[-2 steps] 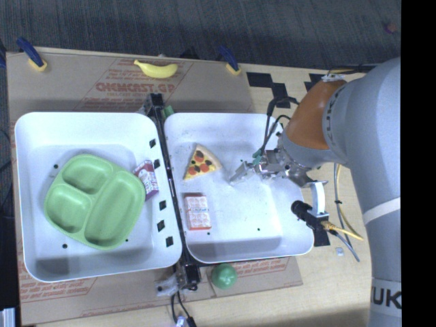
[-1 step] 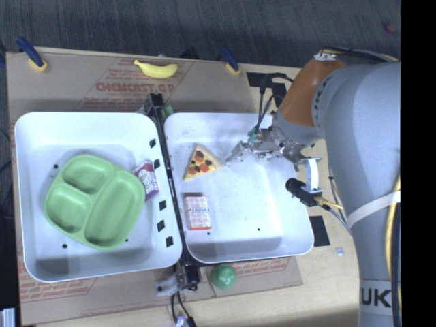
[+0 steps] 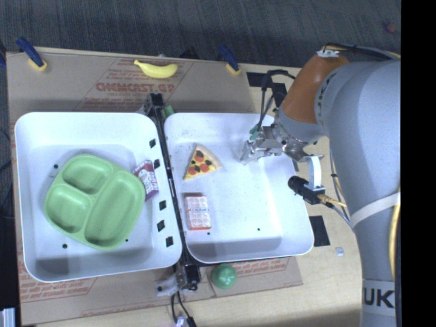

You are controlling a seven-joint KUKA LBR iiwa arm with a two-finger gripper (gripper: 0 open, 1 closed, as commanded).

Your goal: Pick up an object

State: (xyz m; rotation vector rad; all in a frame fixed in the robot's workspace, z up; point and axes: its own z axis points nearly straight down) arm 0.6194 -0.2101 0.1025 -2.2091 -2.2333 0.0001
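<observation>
At right bin (image 3: pixel 293 240), two o'clock:
Pincer (image 3: pixel 249 151): finger state indiscernible, low for reaching.
Pizza slice (image 3: pixel 201 162): nearest, at its nine o'clock.

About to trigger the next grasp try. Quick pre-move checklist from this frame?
1. Gripper inside the right bin: ok.
2. Nothing visible between its fingers: ok.
3. Nearest target, pizza slice toy, lies apart from the gripper, to its left in the camera view: ok.
4. Small pink box lies flat and unobstructed: ok.
5. Finger opening: cannot tell.
6. Green divided plate and small packet sit in the left bin: ok.
</observation>
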